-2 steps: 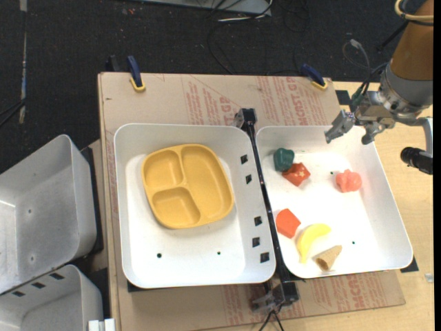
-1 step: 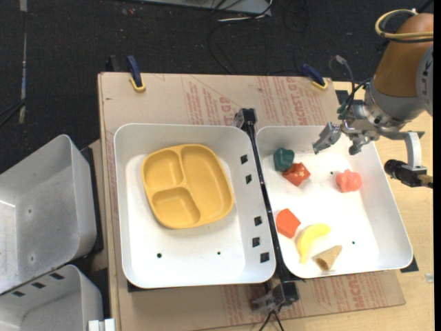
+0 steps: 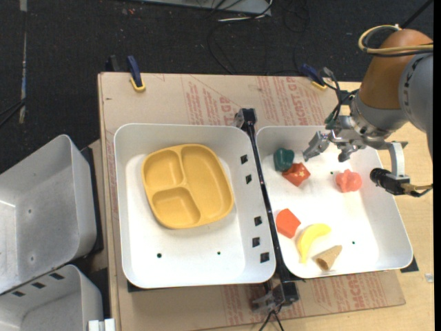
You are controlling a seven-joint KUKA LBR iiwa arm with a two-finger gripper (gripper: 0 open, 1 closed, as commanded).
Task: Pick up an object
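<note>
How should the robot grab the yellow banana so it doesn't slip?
Probably across the banana's curved middle, coming straight down from above. It lies flat in the right bin, so only its top and sides are open. The fingers should close across its narrow width, steering clear of the orange block and the tan cone close beside it.

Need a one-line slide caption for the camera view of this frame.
KUKA arm's gripper hovers over the right bin of small toys, near a teal piece; yellow divided plate sits in the left bin.
</note>
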